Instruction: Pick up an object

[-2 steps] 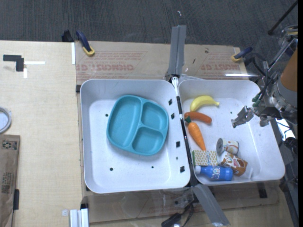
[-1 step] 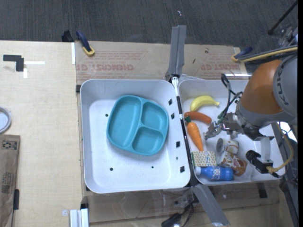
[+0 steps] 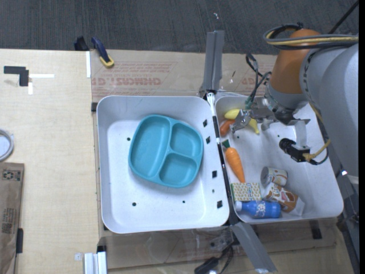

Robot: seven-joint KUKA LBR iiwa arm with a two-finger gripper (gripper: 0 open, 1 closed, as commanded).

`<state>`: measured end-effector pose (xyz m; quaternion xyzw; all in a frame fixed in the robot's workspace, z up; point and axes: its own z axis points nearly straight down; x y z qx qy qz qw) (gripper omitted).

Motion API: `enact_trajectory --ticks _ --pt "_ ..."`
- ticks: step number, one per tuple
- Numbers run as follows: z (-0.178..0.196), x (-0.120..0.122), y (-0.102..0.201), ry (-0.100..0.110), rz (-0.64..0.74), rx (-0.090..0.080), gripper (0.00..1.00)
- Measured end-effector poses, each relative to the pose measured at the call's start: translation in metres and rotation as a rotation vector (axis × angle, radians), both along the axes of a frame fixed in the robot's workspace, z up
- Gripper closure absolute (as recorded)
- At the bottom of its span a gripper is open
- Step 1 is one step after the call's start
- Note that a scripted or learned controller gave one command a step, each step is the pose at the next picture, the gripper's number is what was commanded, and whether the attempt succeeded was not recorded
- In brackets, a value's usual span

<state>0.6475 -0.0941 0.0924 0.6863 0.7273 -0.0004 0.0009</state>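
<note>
Hand: the hand (image 3: 246, 120) is hanging low over the far left corner of the right bin (image 3: 319, 205); whether it is released or clenched cannot be told, and nothing is visibly being grasped.
Nearest object: a yellow banana-like piece (image 3: 232, 114) is lying touching or just beside the hand on its far left side; contact cannot be confirmed.
Second object: a small red-orange item (image 3: 224, 127) is sitting just left of the hand, against the bin wall.
Carrot: the carrot (image 3: 234, 162) is lying near the hand on its camera-ward side, slightly left; its long axis is running roughly from the hand toward the camera, thick end toward the hand.
Key relation: judging from this pose, the banana-like piece is the likeliest target, lying a short way to the hand's far left, so little travel would be needed.
Farther objects: a tipped can (image 3: 272, 177), a small box (image 3: 246, 192) and a blue bottle (image 3: 259, 209) are clustering well apart from the hand, at the bin's camera-ward edge.
Left bin: the left bin (image 3: 114, 210) is holding a blue divided plate (image 3: 166, 150), well left of the hand.
Surface: the surface (image 3: 45, 141) is pale wood, carrying a tape roll (image 3: 4, 145) far to the left.
Room: dark carpet (image 3: 142, 10) is running beyond the surface's far edge.
</note>
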Motion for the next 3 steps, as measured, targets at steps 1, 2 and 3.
enact_trajectory --ticks 1,2,3 --pt "0.009 0.0 0.0 0.0 0.003 -0.002 1.0" --pt "0.121 0.012 0.049 -0.002 0.095 0.0 1.0" --pt "0.194 -0.009 0.055 0.001 0.016 0.0 1.0"
